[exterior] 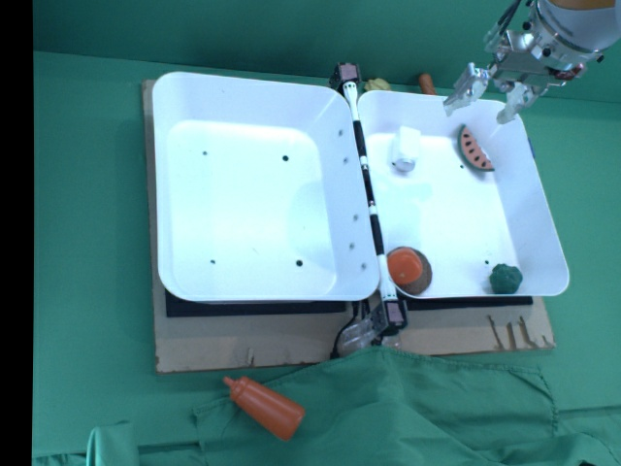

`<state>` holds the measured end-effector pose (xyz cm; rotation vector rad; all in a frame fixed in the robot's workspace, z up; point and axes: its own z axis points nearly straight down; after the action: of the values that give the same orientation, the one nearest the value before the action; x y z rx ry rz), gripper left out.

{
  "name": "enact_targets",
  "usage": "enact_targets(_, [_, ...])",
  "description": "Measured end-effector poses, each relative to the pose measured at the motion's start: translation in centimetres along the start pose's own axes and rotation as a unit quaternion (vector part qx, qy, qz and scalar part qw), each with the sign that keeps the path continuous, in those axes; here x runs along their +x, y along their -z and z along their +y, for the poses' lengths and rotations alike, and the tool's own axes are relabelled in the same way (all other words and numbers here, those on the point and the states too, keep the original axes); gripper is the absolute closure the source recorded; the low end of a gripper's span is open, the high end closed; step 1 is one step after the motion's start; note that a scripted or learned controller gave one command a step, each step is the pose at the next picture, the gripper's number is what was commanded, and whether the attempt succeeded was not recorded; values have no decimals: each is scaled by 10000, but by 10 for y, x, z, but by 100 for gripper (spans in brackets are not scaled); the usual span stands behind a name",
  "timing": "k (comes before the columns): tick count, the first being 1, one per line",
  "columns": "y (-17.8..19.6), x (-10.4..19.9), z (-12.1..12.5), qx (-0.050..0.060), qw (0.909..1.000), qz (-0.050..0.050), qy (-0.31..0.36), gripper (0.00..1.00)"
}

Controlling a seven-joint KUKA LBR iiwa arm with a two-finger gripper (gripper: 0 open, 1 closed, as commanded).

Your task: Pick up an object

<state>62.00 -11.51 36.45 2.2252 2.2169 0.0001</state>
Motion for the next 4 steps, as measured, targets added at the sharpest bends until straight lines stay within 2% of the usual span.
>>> enact_targets(1, [-79,-48,-50,29,10000,-8,-35,0])
enact_targets(2, [-179,-50,-66,-5,10000,-8,-11,0])
enact_targets(3, [-141,-75,-149,5,10000,-7,-33,0])
enact_targets(4, [-111,17,-103,-39,10000,4,57,0])
